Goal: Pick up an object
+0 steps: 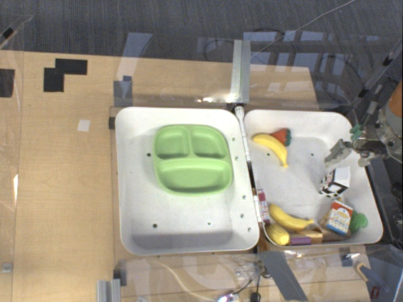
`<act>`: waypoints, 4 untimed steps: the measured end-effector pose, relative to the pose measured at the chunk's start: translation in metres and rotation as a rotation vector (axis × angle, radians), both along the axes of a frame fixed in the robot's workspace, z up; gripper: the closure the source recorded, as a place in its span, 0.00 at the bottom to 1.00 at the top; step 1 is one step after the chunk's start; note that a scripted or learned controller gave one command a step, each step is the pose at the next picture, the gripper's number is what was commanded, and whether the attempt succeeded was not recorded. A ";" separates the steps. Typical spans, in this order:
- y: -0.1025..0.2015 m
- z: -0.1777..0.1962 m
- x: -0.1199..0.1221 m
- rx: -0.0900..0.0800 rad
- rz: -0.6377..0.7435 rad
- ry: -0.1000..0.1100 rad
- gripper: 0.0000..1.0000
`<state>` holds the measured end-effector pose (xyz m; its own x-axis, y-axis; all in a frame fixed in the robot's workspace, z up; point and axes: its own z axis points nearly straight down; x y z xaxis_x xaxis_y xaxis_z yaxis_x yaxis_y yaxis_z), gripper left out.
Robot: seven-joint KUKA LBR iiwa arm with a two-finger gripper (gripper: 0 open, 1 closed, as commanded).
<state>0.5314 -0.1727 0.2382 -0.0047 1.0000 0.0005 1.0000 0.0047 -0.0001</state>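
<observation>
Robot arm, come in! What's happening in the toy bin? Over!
Gripper above right bin, holding nothing seen. Small black-and-white box just below it. Bananas lie apart.

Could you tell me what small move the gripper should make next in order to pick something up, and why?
Probably lower the gripper straight down toward the small black-and-white object lying just beneath it in the right bin. It hangs above that object with nothing between its fingers, and the other objects lie farther away.

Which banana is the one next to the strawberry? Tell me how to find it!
Look in the right bin, the one without the green plate. Near its top left corner lies a curved yellow banana touching the red strawberry. The other banana lies at the bin's bottom edge, by a small carton.
</observation>
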 end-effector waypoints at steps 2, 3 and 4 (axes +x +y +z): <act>0.026 -0.109 0.039 0.001 0.203 0.000 0.00; 0.051 -0.149 0.078 -0.003 0.313 -0.013 0.00; 0.053 -0.140 0.081 0.001 0.313 -0.017 1.00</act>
